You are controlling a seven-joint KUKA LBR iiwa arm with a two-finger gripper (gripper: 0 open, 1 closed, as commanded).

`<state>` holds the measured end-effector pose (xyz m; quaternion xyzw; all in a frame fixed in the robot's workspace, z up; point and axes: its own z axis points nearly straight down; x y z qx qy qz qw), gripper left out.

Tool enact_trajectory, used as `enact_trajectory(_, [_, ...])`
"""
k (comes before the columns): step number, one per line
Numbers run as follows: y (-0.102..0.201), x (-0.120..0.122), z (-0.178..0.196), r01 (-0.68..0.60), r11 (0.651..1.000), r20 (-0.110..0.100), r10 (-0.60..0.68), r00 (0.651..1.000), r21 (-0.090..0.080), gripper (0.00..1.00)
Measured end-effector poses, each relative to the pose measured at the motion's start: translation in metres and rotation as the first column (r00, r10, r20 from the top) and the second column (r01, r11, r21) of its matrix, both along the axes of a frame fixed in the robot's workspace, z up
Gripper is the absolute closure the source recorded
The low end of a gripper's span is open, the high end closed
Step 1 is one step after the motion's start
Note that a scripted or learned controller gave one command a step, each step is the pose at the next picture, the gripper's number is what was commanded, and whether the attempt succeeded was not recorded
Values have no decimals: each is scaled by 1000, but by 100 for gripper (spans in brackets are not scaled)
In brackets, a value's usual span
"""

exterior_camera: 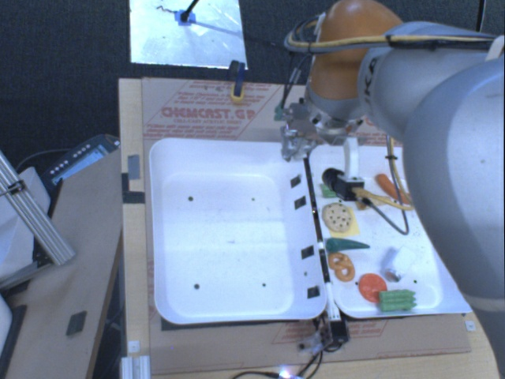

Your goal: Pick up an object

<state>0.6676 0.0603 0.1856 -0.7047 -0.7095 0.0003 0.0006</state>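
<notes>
My gripper (294, 144) hangs over the far end of the divider between the two bins, at the top left corner of the right bin (442, 290). Nothing shows between its tips. In the right bin lie a round dotted cracker (338, 216), a green pepper (347, 245), a small pretzel (343, 267), a red-orange disc (372, 287), a green ridged piece (396, 299), a white lump (397, 260) and an orange carrot (387, 185). All of them lie nearer the camera than the gripper. The big grey arm covers the bin's right side.
The left bin (221, 235) sits beside the right one, with black clips along the shared rim. Both rest on a cardboard sheet (205, 110). A blue and yellow clamp (236, 81) stands behind the bins, under a shiny square panel (185, 22).
</notes>
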Motion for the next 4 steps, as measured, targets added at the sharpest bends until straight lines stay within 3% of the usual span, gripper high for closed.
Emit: enact_trajectory(4, [84,1,32,0,1000,4,0,1000,1,100])
